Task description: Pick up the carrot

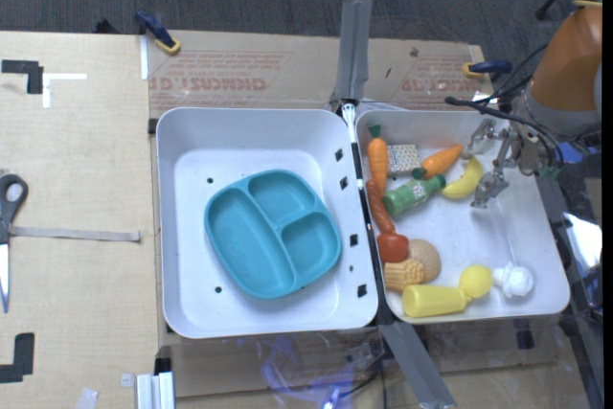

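1. The worktop (67, 206) stretches far off to the left of my gripper (493, 170).
2. The left bin (172, 235) sits well clear of my gripper and holds a blue divided tray (273, 233).
3. The right bin (536, 244) lies under my gripper.
4. My gripper hangs over the bin's upper right part; I cannot tell its state.
5. A banana (463, 181) lies just beside my gripper.
6. The carrot (441, 160) lies near my gripper, just past the banana, untouched.

One camera above looks down aslant on both bins (172, 206).
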Available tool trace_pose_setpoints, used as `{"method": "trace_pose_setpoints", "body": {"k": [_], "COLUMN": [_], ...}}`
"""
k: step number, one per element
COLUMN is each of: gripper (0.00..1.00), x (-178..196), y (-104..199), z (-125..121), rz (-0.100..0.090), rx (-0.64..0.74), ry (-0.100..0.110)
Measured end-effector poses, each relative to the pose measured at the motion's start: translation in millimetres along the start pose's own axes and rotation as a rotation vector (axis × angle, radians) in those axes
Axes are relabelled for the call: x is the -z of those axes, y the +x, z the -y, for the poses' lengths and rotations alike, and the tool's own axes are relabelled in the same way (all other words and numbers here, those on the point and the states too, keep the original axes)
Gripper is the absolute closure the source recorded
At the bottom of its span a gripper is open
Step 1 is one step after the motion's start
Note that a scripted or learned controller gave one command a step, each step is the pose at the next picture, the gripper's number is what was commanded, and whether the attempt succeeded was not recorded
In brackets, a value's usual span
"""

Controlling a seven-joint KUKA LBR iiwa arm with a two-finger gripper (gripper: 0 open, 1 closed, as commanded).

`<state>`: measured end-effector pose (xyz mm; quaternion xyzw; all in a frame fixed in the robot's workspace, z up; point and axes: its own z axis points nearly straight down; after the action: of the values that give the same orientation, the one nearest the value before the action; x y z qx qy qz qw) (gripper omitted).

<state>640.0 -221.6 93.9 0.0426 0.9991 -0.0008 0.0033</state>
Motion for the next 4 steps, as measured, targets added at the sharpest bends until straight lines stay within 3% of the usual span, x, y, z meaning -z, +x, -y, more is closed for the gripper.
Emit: {"method": "trace_pose_setpoints", "body": {"k": [1, 2, 3, 4], "gripper": [0.0, 0.0, 0.0, 0.0], "x": [-0.6, 72.3, -0.8, 7.8], "y": [-3.9, -1.2, -4.1, -3.3], "z": [-53.6, -125.7, -71.3, -110.0], "rz": [-0.008, -0.002, -0.004, -0.005], "rx": [-0.255, -0.528, -0.823, -1.012], "ry": [0.001, 0.001, 0.002, 0.003]}}
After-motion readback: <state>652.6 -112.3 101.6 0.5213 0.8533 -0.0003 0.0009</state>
